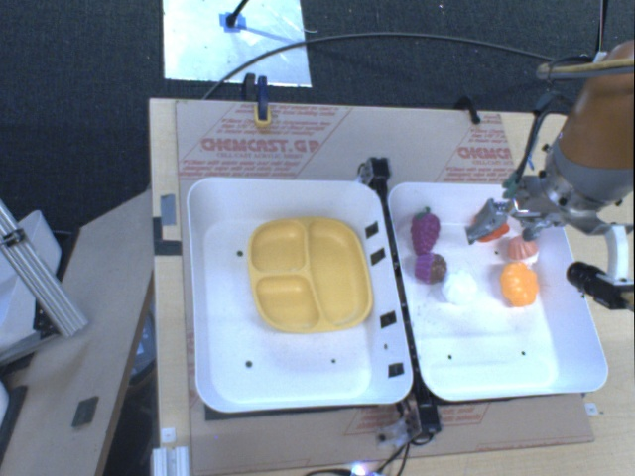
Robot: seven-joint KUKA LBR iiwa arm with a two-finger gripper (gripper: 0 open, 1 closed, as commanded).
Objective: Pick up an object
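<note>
"CHEMCAST GP" printed on board (260, 145); second print at right, seemingly the same.

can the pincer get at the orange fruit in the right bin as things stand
Probably yes: the orange fruit lies uncovered, apart from the white piece beside it, with the pincer just above it in view.

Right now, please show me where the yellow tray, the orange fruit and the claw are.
yellow tray (308, 274): camera view, on the middle divider.
orange fruit (519, 285): camera view, on its middle.
claw (508, 224): camera view, between its fingertips.
</note>
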